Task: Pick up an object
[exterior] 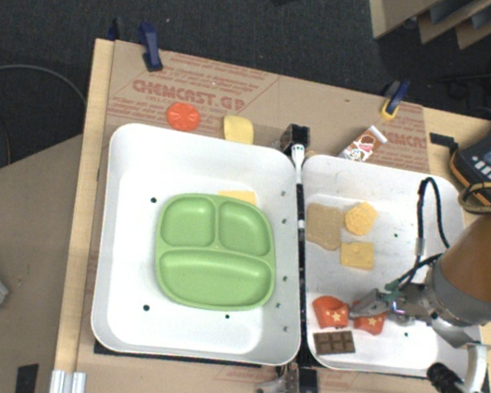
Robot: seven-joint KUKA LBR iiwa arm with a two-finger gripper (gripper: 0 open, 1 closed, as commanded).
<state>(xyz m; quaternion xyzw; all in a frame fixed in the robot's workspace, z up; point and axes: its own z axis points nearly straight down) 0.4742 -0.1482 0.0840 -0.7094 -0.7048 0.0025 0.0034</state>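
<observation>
The right bin [433, 200] holds several toy foods: a tan bread slice [323, 225], a round yellow piece [361, 218], a square yellow piece [358, 254], a red piece [331, 311], a smaller red piece [371, 323] and a brown chocolate bar [334, 342]. My gripper [375, 307] hangs low in the right bin, just above the smaller red piece and to the right of the larger one. The arm's orange band [489, 257] rises behind it at the right edge.
The left bin [124, 245] carries a green divided plate [215, 253] with a yellow piece [239, 196] behind it. On the board behind the bins lie an orange disc [182, 116], a yellow block [237, 129], a black item [295, 138] and a wrapped snack [364, 144].
</observation>
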